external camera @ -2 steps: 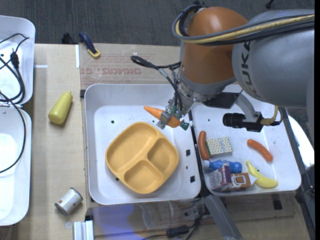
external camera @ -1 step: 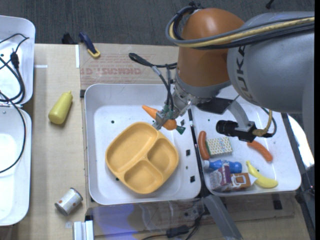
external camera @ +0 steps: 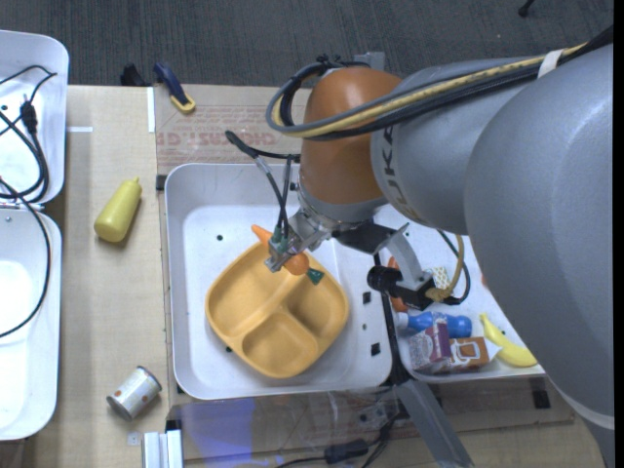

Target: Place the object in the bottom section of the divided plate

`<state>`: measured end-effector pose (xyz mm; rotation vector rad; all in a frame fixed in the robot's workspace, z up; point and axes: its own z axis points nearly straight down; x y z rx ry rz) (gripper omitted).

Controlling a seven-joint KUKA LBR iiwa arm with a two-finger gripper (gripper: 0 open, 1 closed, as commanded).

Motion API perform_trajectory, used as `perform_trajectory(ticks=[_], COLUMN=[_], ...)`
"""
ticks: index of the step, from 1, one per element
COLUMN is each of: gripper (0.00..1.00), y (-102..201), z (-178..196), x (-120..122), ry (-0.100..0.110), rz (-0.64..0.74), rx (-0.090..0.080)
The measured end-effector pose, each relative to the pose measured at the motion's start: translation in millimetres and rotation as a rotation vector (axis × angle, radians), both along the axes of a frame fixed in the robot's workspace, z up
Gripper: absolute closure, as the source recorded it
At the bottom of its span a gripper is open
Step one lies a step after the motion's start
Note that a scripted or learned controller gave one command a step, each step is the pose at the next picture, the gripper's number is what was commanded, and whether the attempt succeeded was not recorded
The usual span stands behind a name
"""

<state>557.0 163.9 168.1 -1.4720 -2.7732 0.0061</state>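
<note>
Arm [external camera: 487,154]: huge grey thing coming in from the right, orange band above the wrist, cables looped over it, covering most of the right bin.
Surface [external camera: 107,300]: tan top carrying both white bins, more white trays off at the left edge with black cords lying across them.
Left bin [external camera: 190,291]: shallow, white, divided plate sitting inside it toward the lower middle.
Right bin [external camera: 439,369]: mostly hidden under the arm, just the lower part peeking out with a few items in it.
Divided plate [external camera: 278,315]: yellow-orange, rotated like a diamond, bottom section bare.
Claw [external camera: 286,254]: hanging right over the plate's upper corner, pinching what looks like the carrot, though hard to be fully sure at this size.
Carrot [external camera: 292,259]: orange with a green tip, at the top edge of the plate, right at the fingertips; not in the bottom section.
Mustard bottle [external camera: 118,211]: yellow, lying on the surface left of the left bin.
Banana [external camera: 509,344]: yellow, in the right bin next to a small boxy package.
Can [external camera: 134,391]: silver, tipped on its side near the left bin's lower left corner.
Clamp [external camera: 174,88]: blue and yellow, up at the far edge.
</note>
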Motion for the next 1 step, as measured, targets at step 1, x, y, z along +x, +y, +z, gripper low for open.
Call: perform_trajectory(ticks=[1], gripper=[0.0], y=[-0.2], z=[0.2], x=[0.2], ry=[-0.001], rz=[-0.001], rx=[0.0])
